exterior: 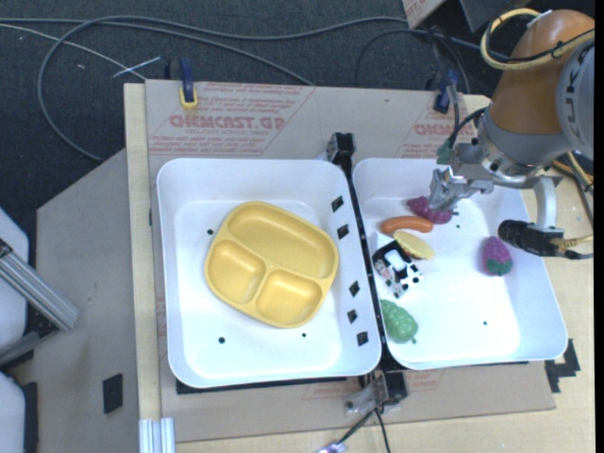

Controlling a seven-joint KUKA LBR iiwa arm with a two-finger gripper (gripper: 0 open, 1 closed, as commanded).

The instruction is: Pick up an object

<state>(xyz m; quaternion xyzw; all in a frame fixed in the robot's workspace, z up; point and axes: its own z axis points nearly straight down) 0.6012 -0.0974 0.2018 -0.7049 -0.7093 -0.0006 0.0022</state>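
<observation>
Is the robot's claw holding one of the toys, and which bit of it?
It cannot be told. The gripper sits right over the small purple toy in the right white bin, hiding any hold.

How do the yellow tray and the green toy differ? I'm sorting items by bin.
The yellow tray lies in the left bin; the green toy lies in the right bin. The yellow tray is far bigger than the green toy. The tray is flat with three compartments; the toy is a small bumpy lump. Neither touches the gripper.

arm: reaches in from right, orange band above wrist | wrist: bent downward | gripper (pixel 442 199): lowered, pointing down
</observation>
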